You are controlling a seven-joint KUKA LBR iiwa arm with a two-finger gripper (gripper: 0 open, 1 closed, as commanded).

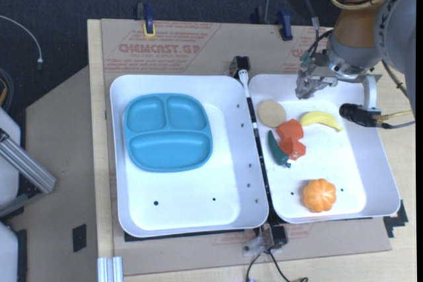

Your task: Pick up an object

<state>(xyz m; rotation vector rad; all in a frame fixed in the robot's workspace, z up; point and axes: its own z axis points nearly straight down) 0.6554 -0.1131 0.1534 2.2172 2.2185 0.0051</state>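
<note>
nothing is picked yet, by the look of it: the gripper (308, 90) hangs over the right bin's (370, 198) far end, and whether it is open i cannot tell. the banana (321, 120), nearest, lies just below; everything remains.

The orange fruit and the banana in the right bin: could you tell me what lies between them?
In the camera view, bare white bin floor separates the orange fruit from the banana.

Two white bins (132, 208), one blue tray (168, 132), five food items (320, 195)
</note>
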